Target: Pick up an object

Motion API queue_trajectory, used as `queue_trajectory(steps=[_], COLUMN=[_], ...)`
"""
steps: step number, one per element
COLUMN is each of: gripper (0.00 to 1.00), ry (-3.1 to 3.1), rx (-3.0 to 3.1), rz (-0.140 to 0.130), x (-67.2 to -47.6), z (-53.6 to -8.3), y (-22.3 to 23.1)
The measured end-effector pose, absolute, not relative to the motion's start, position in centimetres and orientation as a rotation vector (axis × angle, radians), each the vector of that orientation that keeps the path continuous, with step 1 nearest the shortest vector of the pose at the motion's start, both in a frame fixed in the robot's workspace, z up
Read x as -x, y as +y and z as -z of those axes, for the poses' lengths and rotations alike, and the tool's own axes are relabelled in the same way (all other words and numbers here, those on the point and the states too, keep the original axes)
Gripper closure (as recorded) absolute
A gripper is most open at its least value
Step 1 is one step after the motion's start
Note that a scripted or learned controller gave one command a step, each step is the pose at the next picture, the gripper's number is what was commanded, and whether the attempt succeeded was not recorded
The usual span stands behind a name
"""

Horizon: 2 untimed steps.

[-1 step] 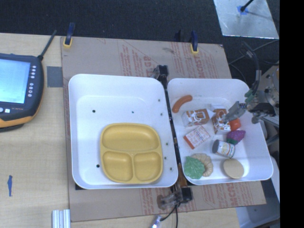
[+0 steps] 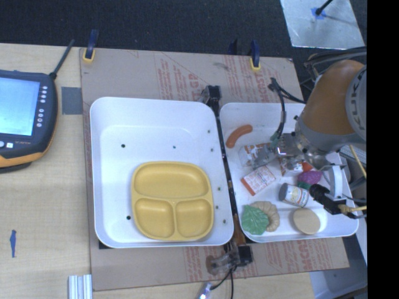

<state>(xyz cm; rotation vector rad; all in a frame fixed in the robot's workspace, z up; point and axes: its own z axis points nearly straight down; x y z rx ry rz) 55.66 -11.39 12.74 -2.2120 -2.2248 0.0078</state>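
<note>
Sausage [image 2: 239, 135] left of gripper [image 2: 278, 147]

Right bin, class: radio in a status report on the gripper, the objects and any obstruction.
Gripper low over right bin, nothing seen held. Sausage, packet, jar, green piece lying loose. Clutter crowds the gripper.

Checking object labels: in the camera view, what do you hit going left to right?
Grey handheld screen unit with orange trim → yellow three-compartment plastic tray in the left white bin → green leafy toy → small jar with dark lid → round tan disc, all three in the right white bin.
</note>
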Motion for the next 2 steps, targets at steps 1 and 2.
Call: queue_trajectory(steps=[1,2], gripper=[0.00,0.00], ry=[-2.225,-2.214], rx=[2.216,2.199], rz=[-0.005,-0.029], x=[-55.7,-63.1], z=[-10.9,-9.3], y=[-11.3,-11.5])
